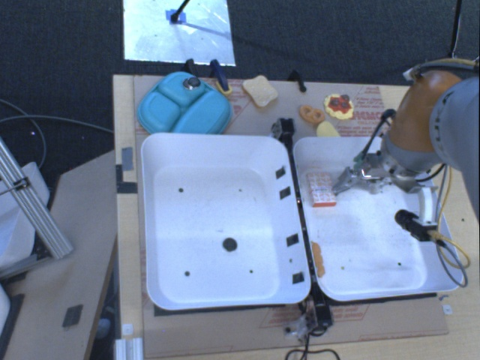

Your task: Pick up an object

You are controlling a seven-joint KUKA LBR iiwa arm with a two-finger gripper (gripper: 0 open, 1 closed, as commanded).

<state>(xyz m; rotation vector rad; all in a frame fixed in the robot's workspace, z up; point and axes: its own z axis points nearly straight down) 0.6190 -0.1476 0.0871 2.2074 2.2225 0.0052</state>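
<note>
My two-finger gripper (346, 180) low in right white bin (375, 276); whether clenched or released, cannot tell; nothing seen grasped; small flat pink-and-white checked rectangular card (321, 189) lies on bin floor just beside gripper on camera-left, long axis running near-to-far; second candidate, small orange oblong piece (317, 259), against divider wall, nearer camera; count: two objects here; left white bin (217, 223) holds none.

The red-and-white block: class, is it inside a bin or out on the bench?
Inside: the red-and-white block lies flat on the right bin's floor.
</note>
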